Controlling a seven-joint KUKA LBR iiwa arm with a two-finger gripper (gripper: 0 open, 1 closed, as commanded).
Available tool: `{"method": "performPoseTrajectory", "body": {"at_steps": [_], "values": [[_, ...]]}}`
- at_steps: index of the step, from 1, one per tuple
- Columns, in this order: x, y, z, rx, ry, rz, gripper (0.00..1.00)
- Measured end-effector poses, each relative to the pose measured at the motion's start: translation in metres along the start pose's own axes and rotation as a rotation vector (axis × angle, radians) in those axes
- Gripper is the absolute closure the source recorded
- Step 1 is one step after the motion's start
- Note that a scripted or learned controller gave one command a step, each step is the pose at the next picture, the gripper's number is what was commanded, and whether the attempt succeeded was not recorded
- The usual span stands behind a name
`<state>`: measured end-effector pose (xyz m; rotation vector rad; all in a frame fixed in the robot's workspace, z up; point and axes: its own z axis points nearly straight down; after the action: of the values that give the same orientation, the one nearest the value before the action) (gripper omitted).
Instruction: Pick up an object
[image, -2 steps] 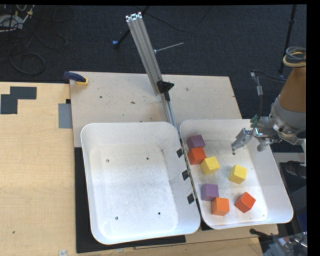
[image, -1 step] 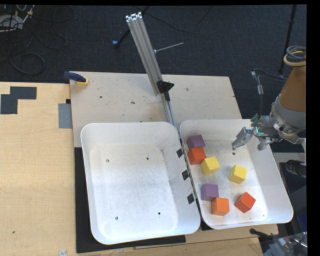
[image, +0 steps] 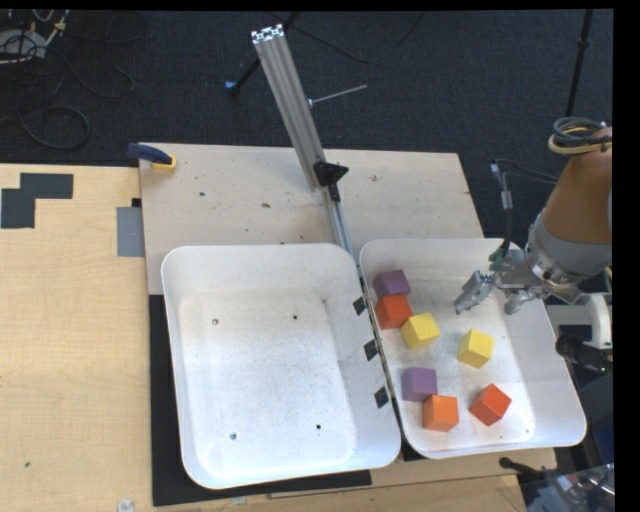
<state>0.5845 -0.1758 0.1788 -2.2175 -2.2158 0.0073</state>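
Now | hand (image: 492, 294) spread wide, holding nothing | above right bin (image: 560, 425) far edge | yellow cube (image: 476, 347) just beside

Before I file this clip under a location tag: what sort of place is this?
Most likely a robotics lab or test cell: a grey-and-orange arm reaches over two white bins of coloured blocks, with loose cables on dark carpet and a slanted aluminium rail above the bench.

blocks (image: 419, 330) in right bin (image: 560, 420), left bin (image: 260, 460) beside it
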Motion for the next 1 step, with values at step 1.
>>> {"method": "performPoseTrajectory", "body": {"at_steps": [1], "values": [[0.0081, -0.0081, 0.0546, -0.001, 0.000, 0.001, 0.00]]}}
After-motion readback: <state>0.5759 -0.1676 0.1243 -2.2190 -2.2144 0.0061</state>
